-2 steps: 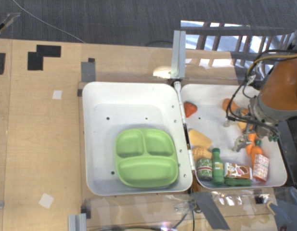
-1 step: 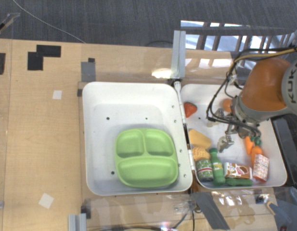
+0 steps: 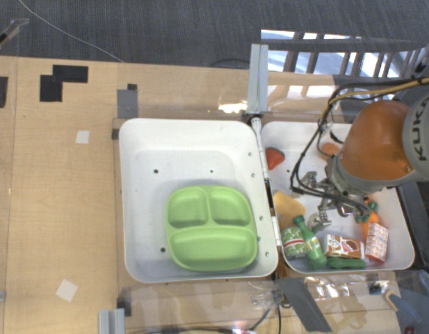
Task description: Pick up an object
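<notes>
Honestly, from here I cannot tell the gripper's state as it hangs above the green bottle at the right bin's 7 o'clock, where crowding neighbours could spoil a grab.

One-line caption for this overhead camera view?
KUKA arm's hand low over the cluttered right bin; green divided plate lies in the left bin.

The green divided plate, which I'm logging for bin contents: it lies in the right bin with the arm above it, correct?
Not quite. The camera view shows the green divided plate in the left bin; the arm is above the right bin.
</notes>
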You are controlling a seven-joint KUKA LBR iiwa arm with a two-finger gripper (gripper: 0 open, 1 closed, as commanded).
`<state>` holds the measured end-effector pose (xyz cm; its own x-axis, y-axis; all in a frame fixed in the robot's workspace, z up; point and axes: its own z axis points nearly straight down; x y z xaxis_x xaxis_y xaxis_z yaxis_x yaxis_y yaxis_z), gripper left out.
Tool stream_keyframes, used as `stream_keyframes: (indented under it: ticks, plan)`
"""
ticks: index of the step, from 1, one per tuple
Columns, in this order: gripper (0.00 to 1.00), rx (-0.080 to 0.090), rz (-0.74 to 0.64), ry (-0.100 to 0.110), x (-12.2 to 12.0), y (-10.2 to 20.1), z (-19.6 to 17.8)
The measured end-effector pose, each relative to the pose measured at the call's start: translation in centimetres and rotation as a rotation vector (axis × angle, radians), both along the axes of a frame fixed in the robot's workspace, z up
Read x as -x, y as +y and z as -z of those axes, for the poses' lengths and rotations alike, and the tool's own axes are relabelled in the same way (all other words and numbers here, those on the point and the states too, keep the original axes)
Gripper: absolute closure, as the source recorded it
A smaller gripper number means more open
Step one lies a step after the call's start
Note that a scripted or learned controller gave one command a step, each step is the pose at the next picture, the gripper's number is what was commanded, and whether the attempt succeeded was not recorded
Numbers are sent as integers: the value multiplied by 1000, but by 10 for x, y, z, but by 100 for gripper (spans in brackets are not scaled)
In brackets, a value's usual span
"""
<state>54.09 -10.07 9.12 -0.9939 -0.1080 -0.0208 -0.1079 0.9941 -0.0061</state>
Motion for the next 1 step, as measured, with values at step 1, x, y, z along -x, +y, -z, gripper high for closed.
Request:
stream_keyframes:
  ticks: [1]
  plan:
    - [0,2,-176,4,-100,-44,-65]
